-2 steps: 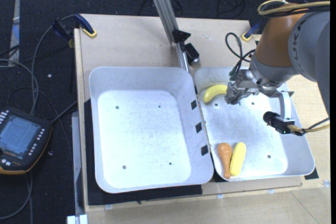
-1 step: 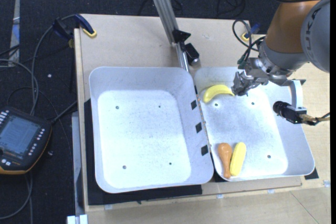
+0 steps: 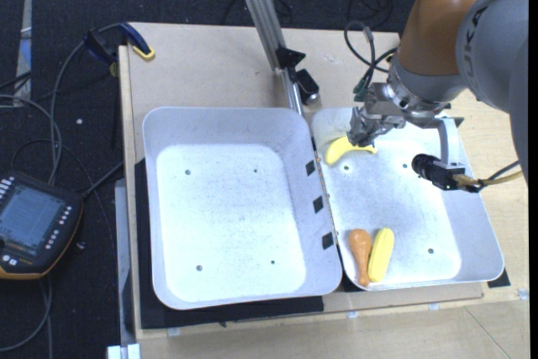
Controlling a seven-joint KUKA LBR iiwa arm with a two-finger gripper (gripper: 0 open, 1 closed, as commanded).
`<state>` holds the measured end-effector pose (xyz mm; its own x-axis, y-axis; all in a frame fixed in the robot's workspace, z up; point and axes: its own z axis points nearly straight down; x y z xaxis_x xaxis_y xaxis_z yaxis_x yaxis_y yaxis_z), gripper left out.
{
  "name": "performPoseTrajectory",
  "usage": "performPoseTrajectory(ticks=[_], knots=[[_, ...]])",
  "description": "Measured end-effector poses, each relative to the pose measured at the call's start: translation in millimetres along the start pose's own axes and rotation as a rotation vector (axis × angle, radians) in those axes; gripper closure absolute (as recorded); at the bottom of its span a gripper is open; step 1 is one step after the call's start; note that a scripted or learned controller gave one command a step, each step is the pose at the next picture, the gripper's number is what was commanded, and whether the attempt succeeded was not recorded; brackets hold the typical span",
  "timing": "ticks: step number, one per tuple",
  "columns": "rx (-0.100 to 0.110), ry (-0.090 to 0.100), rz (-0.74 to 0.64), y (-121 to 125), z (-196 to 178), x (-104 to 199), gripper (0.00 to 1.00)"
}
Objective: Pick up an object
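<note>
Fingers on the gripper sit right down over the upper end of the banana, in the far corner of the right bin. From where I stand I cannot tell whether they are released or clenched, since the wrist body hides the tips; nor can I say the fruit is between them.

To do this step well, I reckon the fingers should straddle the banana across its narrow width, not along its curve, and close squarely before any lift. It lies just beside the bin's inner wall, so one finger has little room there; a straight vertical pull looks safer than a drag.

Nearer the front of the same bin lie a carrot and a yellow corn cob, touching side by side, well apart from the gripper and no hindrance. The left bin stands alongside on the tabletop. A black cable fitting hangs off the arm over the right bin, and a slanted metal post rises just behind the bins' shared edge, near the arm's path.
</note>
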<state>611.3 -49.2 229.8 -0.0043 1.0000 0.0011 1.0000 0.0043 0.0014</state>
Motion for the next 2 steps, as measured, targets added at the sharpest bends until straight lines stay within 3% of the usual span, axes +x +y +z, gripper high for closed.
performPoseTrajectory(ticks=[2], knots=[[0.001, 0.0, 0.0, 16, -17, 98, 1.0]])
